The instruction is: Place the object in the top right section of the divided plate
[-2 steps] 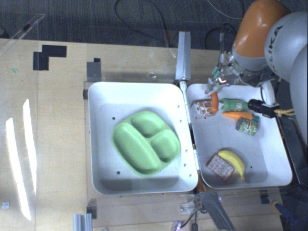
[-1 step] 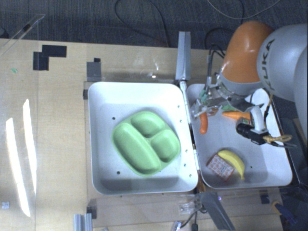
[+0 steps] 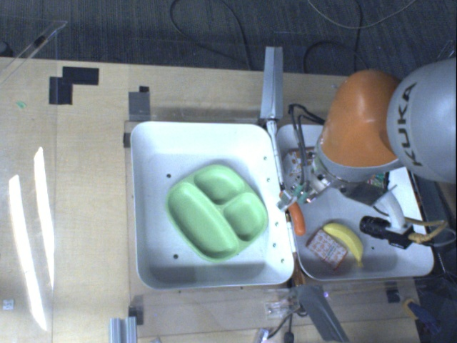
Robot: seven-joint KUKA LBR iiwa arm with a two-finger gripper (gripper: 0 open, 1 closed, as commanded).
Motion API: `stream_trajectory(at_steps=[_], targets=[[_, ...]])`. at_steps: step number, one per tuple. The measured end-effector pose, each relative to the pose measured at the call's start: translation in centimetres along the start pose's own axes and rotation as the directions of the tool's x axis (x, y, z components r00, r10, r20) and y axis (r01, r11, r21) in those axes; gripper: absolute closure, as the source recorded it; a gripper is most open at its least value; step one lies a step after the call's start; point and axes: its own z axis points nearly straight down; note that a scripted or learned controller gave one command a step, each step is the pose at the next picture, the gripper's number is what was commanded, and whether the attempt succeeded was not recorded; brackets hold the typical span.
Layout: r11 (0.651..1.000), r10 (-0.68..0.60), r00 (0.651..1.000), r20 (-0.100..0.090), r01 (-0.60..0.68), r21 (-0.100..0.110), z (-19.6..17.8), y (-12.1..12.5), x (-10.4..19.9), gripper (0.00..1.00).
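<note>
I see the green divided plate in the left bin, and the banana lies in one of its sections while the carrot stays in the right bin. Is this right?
Not quite. The camera view shows the banana in the right bin, beside the carrot, not on the plate. The green divided plate is indeed in the left bin, and the carrot is indeed in the right bin.

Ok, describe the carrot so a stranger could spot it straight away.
Find the right bin, the one under the grey and orange arm. Along its left wall, near the dividing edge with the left bin that holds the green divided plate, lies the carrot. It is small, slim and orange, unlike the yellow banana and patterned block beside it.
</note>
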Motion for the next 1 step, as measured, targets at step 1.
stream_trajectory(at_steps=[1], targets=[[1.0, 0.0, 1.0, 0.0, 0.0, 0.0, -0.01, 0.0, -0.01, 0.0]])
